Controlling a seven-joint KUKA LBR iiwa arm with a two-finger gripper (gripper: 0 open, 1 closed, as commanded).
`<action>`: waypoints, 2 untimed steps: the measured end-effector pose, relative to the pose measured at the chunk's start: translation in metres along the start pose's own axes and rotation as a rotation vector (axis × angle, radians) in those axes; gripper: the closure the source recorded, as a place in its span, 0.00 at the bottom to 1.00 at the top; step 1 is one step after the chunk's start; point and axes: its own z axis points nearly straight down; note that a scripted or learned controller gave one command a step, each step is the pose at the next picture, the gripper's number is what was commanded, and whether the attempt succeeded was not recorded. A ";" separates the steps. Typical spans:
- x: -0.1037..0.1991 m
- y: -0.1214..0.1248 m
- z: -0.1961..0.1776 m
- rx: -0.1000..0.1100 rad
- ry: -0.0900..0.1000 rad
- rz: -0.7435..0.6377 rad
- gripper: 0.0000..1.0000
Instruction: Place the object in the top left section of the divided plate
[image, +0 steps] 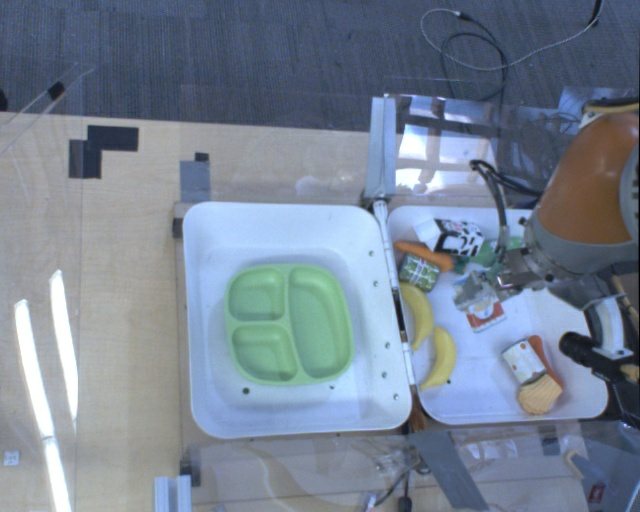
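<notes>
2 shallow white bins are seen side by side on the pale wooden surface (100, 330); the left bin (200, 390) sits at the centre of the frame and the right bin (580, 400) at the right. A green divided plate (291, 323) with 3 sections is seen lying in the left bin; its top left section (258, 294) holds nothing. The grey arm (590, 190) with its orange band is seen reaching in at the upper right of the frame, and the gripper (490, 275) is lowered over the upper middle of the right bin; whether the jaws are released or clenched cannot be told. In the right bin are found 2 bananas (430, 335) near its left wall, a carrot (425, 252), a small green can (418, 272), a black-and-white carton (458, 238) and a biscuit-like item (540, 397) at the lower right.
</notes>
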 end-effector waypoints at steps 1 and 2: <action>0.060 0.033 -0.011 0.000 0.001 0.018 1.00; 0.130 0.027 0.000 0.002 0.002 -0.179 1.00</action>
